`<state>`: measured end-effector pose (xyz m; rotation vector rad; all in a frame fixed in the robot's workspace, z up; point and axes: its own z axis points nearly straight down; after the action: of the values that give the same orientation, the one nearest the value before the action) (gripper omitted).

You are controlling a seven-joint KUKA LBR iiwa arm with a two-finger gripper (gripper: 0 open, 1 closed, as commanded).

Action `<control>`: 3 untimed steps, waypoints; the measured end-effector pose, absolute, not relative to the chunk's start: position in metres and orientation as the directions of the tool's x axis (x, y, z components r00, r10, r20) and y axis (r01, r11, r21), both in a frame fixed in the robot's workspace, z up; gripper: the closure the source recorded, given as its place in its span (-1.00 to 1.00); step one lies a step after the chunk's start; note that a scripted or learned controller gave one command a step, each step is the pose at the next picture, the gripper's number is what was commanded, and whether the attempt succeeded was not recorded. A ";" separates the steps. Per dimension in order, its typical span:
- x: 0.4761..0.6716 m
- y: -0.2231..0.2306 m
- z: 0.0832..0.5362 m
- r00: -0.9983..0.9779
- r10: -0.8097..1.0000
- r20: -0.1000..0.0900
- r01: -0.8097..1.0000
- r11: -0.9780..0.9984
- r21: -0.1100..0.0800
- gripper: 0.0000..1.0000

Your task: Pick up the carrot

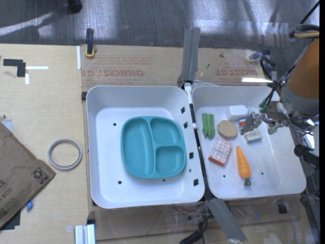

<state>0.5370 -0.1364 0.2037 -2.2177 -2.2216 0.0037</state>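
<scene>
Carrot [242,163] lies in the right bin [284,184], nearer the camera than the gripper [252,120] and apart from it, green stem end pointing toward the front rim. A red-and-white packet [220,151] sits to the carrot's left. Farther back, the fingers hover spread (nothing between them) just over a small printed box [252,135], with a tan round cookie [227,130] and green beans [208,125] beyond to their left.

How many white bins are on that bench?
2. The left bin holds a teal divided plate; the right bin holds the carrot and other small items. They sit side by side, touching.
</scene>
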 end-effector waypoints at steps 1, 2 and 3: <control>0.493 -0.160 0.100 0.028 1.000 0.001 1.000 -0.028 -0.003 -1.00; 0.493 -0.160 0.109 0.030 1.000 0.001 1.000 -0.030 -0.003 1.00; 0.493 -0.160 0.109 0.030 1.000 0.001 1.000 -0.030 -0.003 -1.00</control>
<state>0.4932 -0.1604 0.1089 -2.2522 -2.1866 0.0023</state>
